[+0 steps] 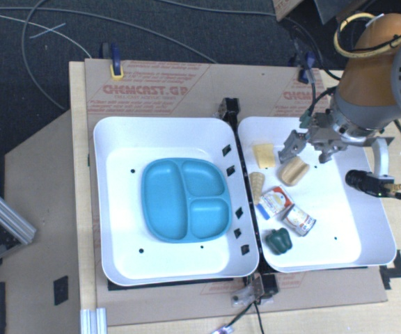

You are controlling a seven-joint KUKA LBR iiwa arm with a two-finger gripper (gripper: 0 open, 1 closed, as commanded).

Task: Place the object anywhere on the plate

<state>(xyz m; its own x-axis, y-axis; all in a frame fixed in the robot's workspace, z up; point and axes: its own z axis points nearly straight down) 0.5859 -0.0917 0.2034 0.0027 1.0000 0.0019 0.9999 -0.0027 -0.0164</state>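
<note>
Over the right-hand shallow white bin (367,249) the two-finger gripper (309,143) hovers with fingers spread, nothing between them, just above the tan bread-like block (293,172). Pale yellow cheese-like slab (263,154), waffle-pattern cone (257,182), red-and-white packet (273,202), silver can (300,220) and dark green pepper-shaped toy (279,240) all lie in that bin. Blue three-compartment plastic plate (186,199) in the left bin carries nothing. By my read: no pick yet, grasp, transfer and release all remain; tan block looks the likely target.
</note>
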